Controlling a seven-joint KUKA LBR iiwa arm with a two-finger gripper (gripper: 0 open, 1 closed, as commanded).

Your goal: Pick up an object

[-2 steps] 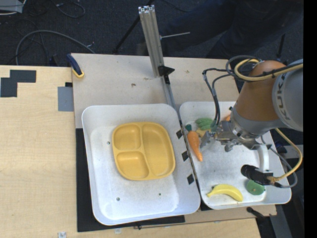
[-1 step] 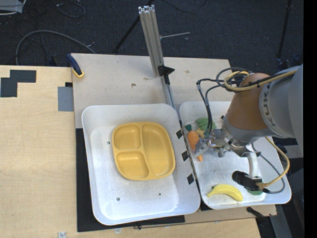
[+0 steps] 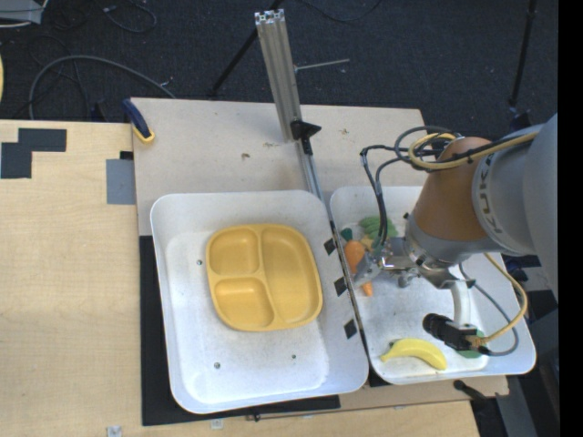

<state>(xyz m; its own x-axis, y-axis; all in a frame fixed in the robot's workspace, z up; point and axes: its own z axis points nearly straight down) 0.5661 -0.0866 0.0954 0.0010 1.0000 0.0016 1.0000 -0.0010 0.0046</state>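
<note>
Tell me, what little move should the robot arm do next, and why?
Probably a small drop straight down onto the orange toy. The gripper sits low in the right bin, right beside that toy and some green pieces near the bin's left wall. Nothing can be seen held in it yet. The banana lies farther off, near the front edge.

The arm (image 3: 510, 189) is a thick, rounded grey casing with a broad orange band (image 3: 446, 198) above the wrist, looped yellow and black cables (image 3: 428, 148) bundled just above that band, and a small metallic gripper (image 3: 387, 260) fitted below it, trailing a thin yellow cable.
</note>
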